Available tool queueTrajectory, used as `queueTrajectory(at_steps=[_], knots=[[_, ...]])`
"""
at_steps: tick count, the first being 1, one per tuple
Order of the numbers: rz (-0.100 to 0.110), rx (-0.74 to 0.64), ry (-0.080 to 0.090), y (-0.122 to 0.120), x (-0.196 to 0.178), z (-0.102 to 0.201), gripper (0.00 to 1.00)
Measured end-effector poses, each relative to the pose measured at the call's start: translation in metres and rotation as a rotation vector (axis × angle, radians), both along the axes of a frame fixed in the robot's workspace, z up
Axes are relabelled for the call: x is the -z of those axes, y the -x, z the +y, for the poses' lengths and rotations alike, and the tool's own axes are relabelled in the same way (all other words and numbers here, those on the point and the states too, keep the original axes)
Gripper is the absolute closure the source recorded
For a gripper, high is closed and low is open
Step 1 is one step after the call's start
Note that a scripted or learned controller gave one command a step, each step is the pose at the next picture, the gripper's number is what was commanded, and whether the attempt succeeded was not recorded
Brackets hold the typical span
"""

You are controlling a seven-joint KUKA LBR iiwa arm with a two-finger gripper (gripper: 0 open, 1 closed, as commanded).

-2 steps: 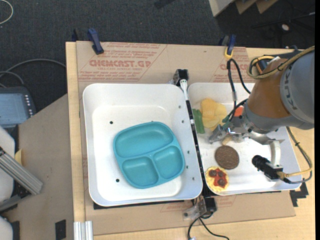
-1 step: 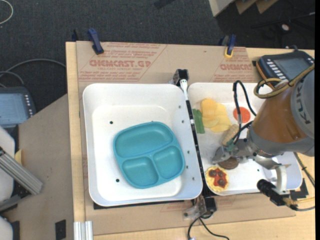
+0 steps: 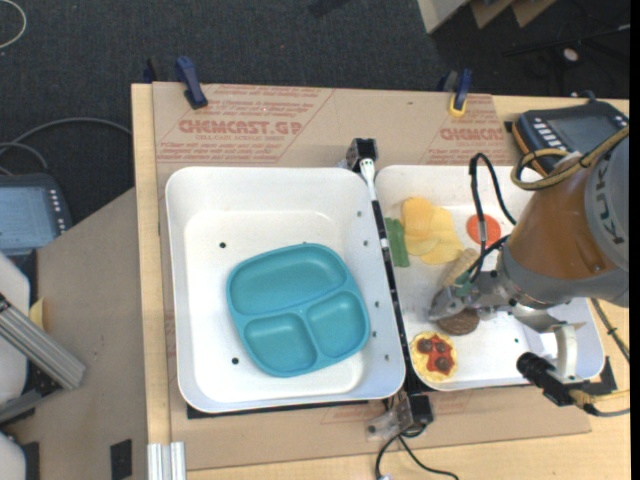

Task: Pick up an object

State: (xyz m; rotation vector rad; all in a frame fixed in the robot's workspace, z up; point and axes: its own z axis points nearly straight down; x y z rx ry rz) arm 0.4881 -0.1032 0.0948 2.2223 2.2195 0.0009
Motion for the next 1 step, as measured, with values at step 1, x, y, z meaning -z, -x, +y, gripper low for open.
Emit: queueTrajectory(at_steps=[1], knots=[[-0.007, -0.005, 0.001, -0.0638, -0.0938, 0.0942, 1.00]])
